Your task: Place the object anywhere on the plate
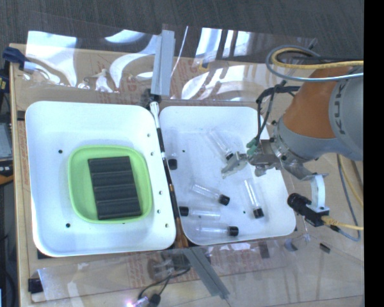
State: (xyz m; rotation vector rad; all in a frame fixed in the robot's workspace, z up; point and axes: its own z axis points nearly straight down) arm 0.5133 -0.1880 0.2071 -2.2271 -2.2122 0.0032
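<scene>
green plate [77, 190]; ridged dark grey block [115, 187]; white bins [45, 126]

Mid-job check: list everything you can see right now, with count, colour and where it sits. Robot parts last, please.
Bins: two, white, side by side on the bench.
Plate: one, light green, in the left bin.
Rack: one, dark grey and ribbed, lying on the plate.
Tubes: about six, clear with black caps, scattered in the right bin.
Loose cap: one, black, right bin near its left wall.
Cables: yellow and black, by the arm.
Arm: one, grey with orange band, reaching in from the right.
Tool: one, metallic, over the right bin among the tubes.
</scene>
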